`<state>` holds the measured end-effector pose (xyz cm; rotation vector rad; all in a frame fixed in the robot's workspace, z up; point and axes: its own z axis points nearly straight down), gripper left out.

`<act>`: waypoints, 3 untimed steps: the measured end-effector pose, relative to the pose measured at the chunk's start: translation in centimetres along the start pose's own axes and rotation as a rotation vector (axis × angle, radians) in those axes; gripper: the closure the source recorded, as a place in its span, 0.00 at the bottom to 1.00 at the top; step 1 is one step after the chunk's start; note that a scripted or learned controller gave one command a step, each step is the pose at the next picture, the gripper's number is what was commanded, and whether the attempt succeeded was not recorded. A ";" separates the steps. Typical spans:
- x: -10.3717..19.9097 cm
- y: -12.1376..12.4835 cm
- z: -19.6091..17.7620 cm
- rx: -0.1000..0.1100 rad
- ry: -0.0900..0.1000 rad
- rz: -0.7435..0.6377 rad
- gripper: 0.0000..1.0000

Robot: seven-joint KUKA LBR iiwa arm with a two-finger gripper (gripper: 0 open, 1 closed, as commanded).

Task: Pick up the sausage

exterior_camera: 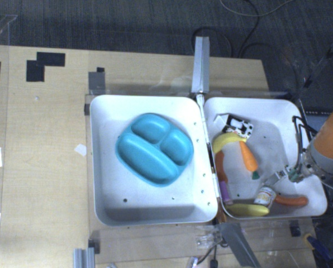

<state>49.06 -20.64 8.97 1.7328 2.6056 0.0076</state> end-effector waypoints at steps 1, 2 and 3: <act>0.1 -0.1 -11.2 0.005 0.006 -0.316 0.00; 1.8 0.8 0.0 -0.002 -0.005 -0.327 0.00; 5.3 2.2 -0.1 0.001 -0.002 -0.431 0.00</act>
